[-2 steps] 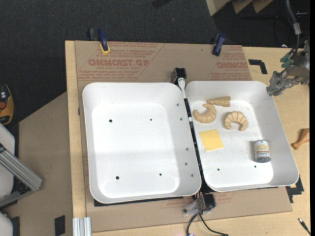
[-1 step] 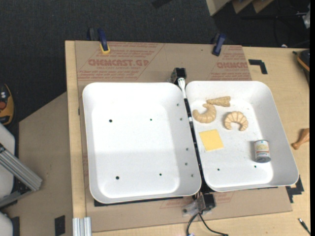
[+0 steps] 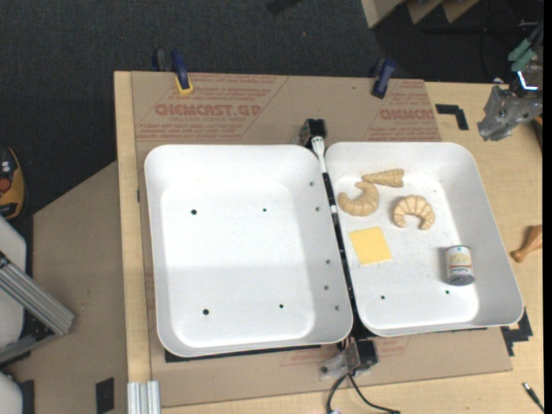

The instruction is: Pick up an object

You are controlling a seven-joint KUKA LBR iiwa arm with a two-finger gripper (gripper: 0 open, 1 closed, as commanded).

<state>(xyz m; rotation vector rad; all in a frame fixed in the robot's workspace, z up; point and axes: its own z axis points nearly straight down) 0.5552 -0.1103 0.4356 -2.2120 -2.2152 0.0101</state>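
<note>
The right bin holds several small objects. Two tan croissants lie near its middle, with a smaller tan horn-shaped pastry just behind them. A flat yellow cheese slice lies in front of the left croissant. A small can with a blue and yellow label rests on its side toward the bin's front right. My gripper is a grey metal piece at the far right, beyond the bin's back right corner and apart from every object.
The left bin sits flush against the right one, joined by a black clip at the back. Blue clamps grip the cardboard base. A small brown object lies on the bench right of the bins.
</note>
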